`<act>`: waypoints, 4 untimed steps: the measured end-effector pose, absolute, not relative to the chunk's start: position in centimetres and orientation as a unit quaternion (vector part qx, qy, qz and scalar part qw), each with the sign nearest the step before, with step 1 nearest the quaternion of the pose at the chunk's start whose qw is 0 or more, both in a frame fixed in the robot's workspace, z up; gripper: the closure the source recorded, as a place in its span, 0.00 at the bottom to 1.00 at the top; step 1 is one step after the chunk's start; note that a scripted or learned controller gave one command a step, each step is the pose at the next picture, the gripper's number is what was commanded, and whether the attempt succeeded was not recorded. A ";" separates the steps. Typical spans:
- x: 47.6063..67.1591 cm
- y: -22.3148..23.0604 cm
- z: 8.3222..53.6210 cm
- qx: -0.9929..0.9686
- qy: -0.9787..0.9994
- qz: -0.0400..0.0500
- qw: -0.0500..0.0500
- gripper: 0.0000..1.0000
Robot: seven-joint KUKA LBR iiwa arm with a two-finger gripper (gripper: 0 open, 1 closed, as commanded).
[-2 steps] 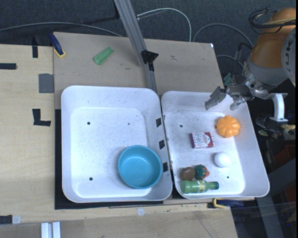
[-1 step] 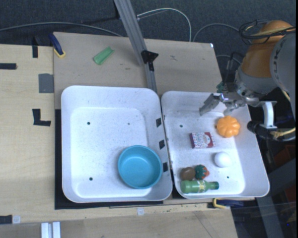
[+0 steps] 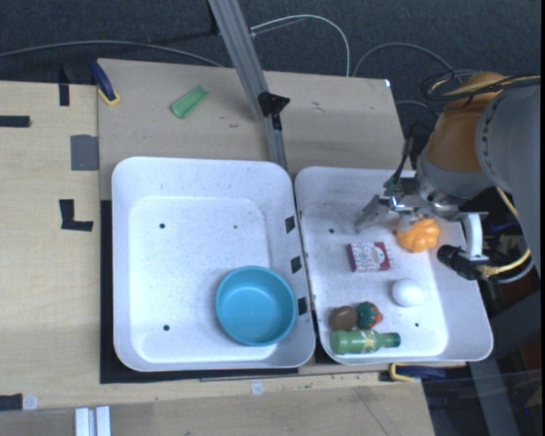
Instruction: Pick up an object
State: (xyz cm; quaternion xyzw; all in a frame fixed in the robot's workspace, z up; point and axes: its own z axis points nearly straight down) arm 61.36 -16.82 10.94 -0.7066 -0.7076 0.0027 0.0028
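My gripper (image 3: 391,220) hangs over the back of the right bin (image 3: 468,334), open, with nothing between its fingers. One finger (image 3: 369,216) points down to the left toward a small red box (image 3: 368,257). An orange pumpkin-like toy (image 3: 419,234) lies just right of the gripper, close to its other side. Further forward lie a white egg-shaped object (image 3: 406,292), a brown lump (image 3: 344,317), a small green-and-red toy (image 3: 369,314) and a green bottle (image 3: 364,341) on its side.
The left bin (image 3: 136,243) holds a blue bowl (image 3: 254,304) near its front right corner. A grey pole (image 3: 245,57) slants across the bench behind the bins. A green block (image 3: 188,102) lies on the bench at the back left.
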 end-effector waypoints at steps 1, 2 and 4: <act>61.6 -16.7 12.3 -0.706 -0.708 0.001 0.001 1.00; 61.6 -16.5 18.7 -0.706 -0.708 -0.001 -0.002 1.00; 61.9 -16.5 28.9 -0.706 -0.708 -0.001 -0.002 1.00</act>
